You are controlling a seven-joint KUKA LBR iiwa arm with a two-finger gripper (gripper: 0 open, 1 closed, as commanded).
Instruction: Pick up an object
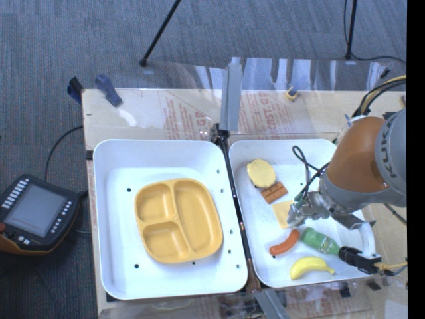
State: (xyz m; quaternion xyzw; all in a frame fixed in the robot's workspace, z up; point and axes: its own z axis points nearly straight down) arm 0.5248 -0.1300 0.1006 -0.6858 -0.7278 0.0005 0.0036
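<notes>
Gripper [300,211] hung low in right bin [255,258], over cheese [282,212], likely lining up a grab; couldn't tell its opening or any hold. Sausage [284,242] lay close.

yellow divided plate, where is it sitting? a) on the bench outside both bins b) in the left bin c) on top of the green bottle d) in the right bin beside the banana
b: the yellow divided plate lies flat on the floor of the left bin, while the banana and green bottle are in the right bin.
</notes>
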